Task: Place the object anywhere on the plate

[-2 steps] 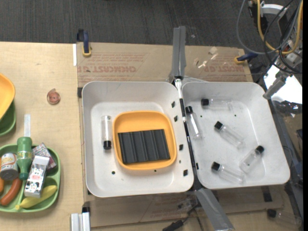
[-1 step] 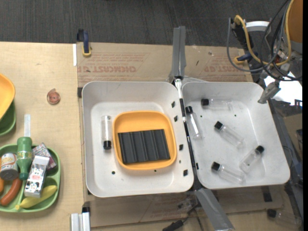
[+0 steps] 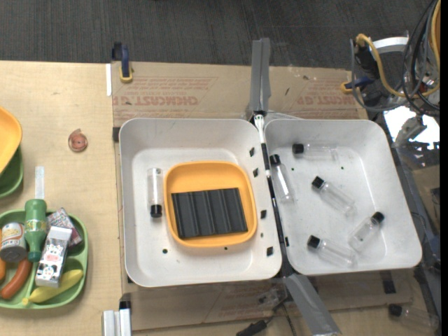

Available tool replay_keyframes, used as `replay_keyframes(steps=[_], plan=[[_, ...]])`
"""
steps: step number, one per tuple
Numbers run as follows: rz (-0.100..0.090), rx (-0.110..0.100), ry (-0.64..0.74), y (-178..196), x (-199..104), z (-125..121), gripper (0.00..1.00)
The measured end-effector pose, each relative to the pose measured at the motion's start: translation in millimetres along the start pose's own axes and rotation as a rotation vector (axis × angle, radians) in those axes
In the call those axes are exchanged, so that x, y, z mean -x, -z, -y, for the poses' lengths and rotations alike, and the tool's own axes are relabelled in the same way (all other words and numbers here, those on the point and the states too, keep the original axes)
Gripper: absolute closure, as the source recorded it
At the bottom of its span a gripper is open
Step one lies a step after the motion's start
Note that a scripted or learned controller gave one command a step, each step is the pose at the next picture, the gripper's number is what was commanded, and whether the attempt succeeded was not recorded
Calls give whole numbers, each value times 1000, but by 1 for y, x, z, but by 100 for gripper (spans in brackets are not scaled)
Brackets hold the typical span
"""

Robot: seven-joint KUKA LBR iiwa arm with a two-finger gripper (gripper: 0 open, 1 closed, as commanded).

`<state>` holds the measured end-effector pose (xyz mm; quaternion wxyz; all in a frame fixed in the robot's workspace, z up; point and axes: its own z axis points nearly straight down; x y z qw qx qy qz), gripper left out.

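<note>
An orange plate (image 3: 208,179) with a dark ribbed insert (image 3: 209,212) sits in the left bin (image 3: 140,257). One clear vial with a black cap (image 3: 154,192) lies in that bin just left of the plate, on the bin floor and off the plate. Several more clear vials with black caps lie in the right bin (image 3: 392,257): one near the top (image 3: 313,149), one in the middle (image 3: 332,193), one at the right (image 3: 366,229), one at the bottom (image 3: 329,250) and one along the left wall (image 3: 278,179).
Cables and equipment (image 3: 399,68) crowd the upper right corner beyond the right bin. A green tray of toy food (image 3: 42,257) and an orange dish (image 3: 8,142) rest on the bench at the far left. Cardboard (image 3: 182,93) lies under the bins.
</note>
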<state>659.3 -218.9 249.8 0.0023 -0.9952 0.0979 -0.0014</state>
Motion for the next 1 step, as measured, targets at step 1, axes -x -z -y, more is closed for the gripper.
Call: replay_keyframes(steps=[1], plan=[[1, -1, 1, 13, -1, 1, 0]])
